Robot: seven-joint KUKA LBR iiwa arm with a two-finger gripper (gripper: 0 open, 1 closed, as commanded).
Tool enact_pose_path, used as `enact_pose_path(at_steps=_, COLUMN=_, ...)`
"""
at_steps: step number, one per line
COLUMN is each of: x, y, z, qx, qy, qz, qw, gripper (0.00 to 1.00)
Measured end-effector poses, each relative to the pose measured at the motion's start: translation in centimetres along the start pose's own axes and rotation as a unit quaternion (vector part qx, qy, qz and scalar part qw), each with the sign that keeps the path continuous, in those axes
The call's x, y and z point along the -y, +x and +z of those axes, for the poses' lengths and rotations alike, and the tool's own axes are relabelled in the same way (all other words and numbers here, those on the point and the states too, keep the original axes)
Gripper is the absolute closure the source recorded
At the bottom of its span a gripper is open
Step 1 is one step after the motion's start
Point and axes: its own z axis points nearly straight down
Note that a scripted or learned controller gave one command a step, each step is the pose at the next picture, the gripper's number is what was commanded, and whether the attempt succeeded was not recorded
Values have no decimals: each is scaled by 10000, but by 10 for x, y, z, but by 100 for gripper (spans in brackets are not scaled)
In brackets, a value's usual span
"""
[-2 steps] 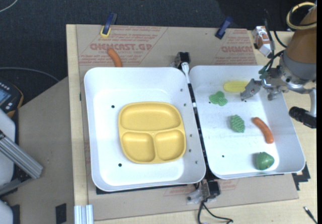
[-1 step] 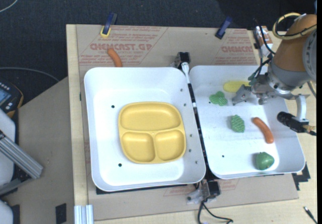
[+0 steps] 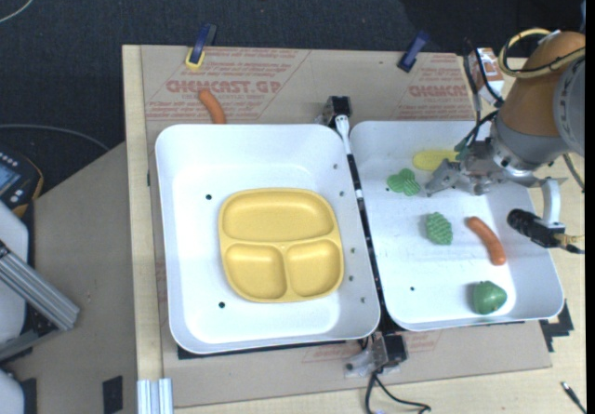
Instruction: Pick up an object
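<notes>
Reaching in from the right, the grey arm with the orange band (image 3: 548, 77) had placed its two-finger gripper (image 3: 456, 178) low over the upper part of the right-hand shallow white bin (image 3: 521, 310). The state of the end effector could not be determined from this angle; nothing was visibly gripped.

Candidate objects lay scattered in that bin. A flat yellow plastic piece (image 3: 432, 159) sat just beside the gripper, toward the bin's far wall. A small green leafy toy (image 3: 403, 182) lay immediately to the gripper's left. A textured green oblong toy (image 3: 439, 228) rested near the bin's centre, with an orange sausage-shaped toy (image 3: 487, 240) beside it, and a rounded dark green toy (image 3: 487, 297) sat near the front wall. The pieces were apart from one another, which should allow finger clearance around each.

The left-hand shallow white bin (image 3: 186, 217) held a yellow three-compartment plastic tray (image 3: 279, 245), probably as a later destination. A second orange sausage-shaped toy (image 3: 213, 106) lay on the cardboard bench surface (image 3: 279, 77) behind it.

Judging by position, the yellow piece or the leafy toy was the likeliest target. The grasp appeared not yet completed.
</notes>
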Motion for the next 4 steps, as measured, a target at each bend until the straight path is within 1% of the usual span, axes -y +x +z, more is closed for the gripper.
enact_pose_path(at_steps=1, x=-1, y=0, z=-12, qx=6, qy=-20, qz=-2, qw=10000, gripper=100)
enact_pose_path(at_steps=2, x=3, y=2, z=-57, qx=17, qy=-47, qz=8, qw=10000, gripper=100)
enact_pose_path(at_steps=3, x=-1, y=10, z=-105, qx=17, qy=-46, qz=4, qw=10000, gripper=100)
enact_pose_path(at_steps=4, x=-2, y=10, z=-143, qx=16, qy=-43, qz=6, qw=10000, gripper=100)
